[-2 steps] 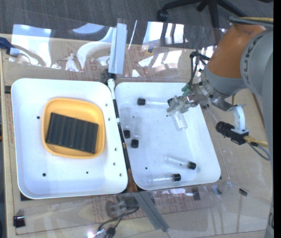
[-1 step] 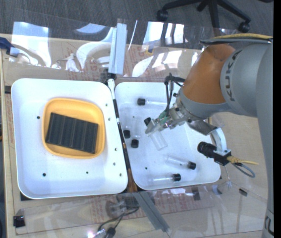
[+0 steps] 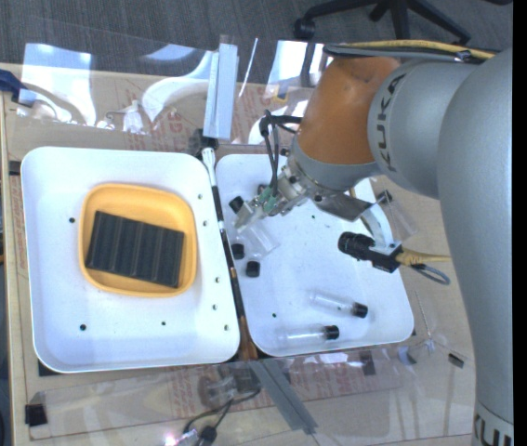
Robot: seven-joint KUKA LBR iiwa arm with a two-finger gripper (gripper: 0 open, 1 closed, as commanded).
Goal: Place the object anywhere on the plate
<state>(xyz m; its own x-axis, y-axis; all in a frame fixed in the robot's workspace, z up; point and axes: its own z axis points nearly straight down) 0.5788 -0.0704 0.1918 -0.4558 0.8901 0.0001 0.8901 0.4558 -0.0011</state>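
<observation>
item: my claw (image 3: 249, 214), hung low in the right bin (image 3: 388, 314) above clear capped tubes (image 3: 335, 303), grip state impossible to tell; yellow plate (image 3: 96, 272) left, bearing a black ridged block (image 3: 138, 249); risk: slick tubes rolling free

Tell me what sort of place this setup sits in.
Probably a robotics lab or test workroom. A grey and orange robot arm reaches over two shallow white plastic bins on a bench, a black wheeled office chair base stands on grey carpet, and clear capped tubes lie in the right bin.
</observation>
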